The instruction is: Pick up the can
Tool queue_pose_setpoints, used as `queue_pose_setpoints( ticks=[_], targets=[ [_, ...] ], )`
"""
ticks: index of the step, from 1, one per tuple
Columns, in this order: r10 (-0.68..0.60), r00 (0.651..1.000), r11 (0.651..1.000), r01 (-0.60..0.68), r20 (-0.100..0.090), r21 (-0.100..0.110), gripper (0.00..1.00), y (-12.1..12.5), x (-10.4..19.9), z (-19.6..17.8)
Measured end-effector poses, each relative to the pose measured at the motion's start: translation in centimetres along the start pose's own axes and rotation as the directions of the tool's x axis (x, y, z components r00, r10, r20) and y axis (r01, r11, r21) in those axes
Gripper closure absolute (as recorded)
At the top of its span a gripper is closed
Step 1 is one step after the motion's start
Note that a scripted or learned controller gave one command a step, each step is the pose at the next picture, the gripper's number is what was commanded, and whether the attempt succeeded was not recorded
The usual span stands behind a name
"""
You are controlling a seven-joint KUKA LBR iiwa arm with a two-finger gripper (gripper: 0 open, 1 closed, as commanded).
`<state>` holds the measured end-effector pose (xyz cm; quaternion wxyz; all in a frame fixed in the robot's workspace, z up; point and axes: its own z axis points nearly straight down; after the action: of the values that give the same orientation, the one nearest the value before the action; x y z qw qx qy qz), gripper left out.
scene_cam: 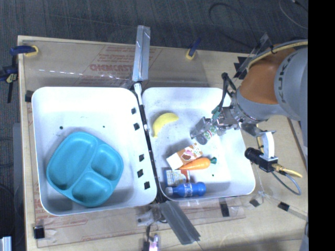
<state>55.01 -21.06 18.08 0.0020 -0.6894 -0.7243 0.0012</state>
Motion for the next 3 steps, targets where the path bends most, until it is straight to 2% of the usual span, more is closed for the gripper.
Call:
queue_pose_setpoints(
  ticks=[1, 2, 3],
  targets=[
    [-0.020, 1.000, 1.000, 0.020, 0.003, -0.004, 0.00, 1.2, -0.1, 1.2],
    [-0.054, 0.999, 0.999, 0.054, 0.003, -0.007, 0.00, 3.6, 0.0, 7.8],
    [0.033, 0.999, 0.999, -0.033, -0.001, 0.000, 0.00, 4.0, 2.6, 8.8]
  ],
)
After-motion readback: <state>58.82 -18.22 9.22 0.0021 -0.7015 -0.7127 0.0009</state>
